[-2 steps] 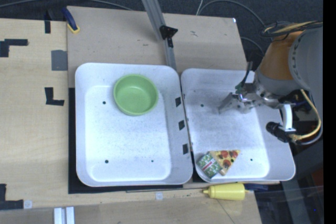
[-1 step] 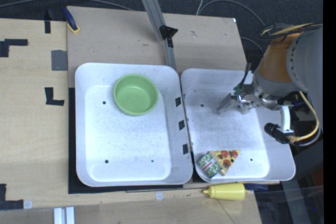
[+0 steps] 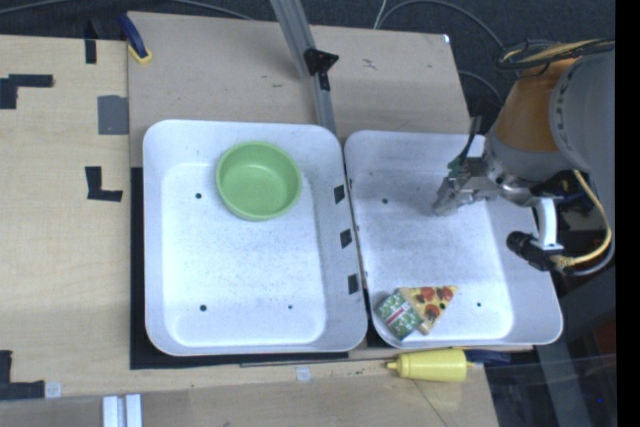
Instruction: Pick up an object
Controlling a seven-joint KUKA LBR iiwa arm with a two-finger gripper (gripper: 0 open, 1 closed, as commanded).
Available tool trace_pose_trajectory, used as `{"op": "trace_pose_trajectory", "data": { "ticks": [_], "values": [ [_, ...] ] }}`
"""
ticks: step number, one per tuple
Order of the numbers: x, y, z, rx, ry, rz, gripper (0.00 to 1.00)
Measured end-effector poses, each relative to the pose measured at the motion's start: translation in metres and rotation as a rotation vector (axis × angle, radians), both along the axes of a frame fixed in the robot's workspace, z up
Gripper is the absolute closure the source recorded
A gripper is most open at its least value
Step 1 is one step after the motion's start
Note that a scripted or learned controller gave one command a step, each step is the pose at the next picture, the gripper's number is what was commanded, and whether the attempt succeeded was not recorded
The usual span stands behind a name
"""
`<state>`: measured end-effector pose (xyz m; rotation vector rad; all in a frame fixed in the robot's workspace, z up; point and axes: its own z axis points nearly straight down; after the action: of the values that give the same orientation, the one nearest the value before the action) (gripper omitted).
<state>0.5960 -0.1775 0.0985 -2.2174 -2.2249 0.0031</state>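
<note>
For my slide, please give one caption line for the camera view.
Gripper above the right bin; green bowl in the left bin.

No word, number or brand can be read anywhere. The small packet lying at the near edge of the right bin carries a colourful print, too small and blurred to make out any lettering.

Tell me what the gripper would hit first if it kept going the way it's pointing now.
Probably the bare floor of the right bin: the gripper points down and leftward over it, nothing lying under the tip. Depth is hard to judge.
</note>
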Motion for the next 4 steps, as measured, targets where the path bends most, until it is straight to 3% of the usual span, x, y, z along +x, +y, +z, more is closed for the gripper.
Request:
{"op": "trace_pose_trajectory", "data": {
  "ticks": [2, 3, 4],
  "values": [
    [-0.001, -0.001, 0.122, -0.001, -0.008, -0.002, 1.0],
    [0.0, 0.0, 0.14, 0.001, -0.003, -0.002, 1.0],
    [0.008, 0.056, 0.144, 0.003, -0.001, 0.003, 1.0]
  ]
}}
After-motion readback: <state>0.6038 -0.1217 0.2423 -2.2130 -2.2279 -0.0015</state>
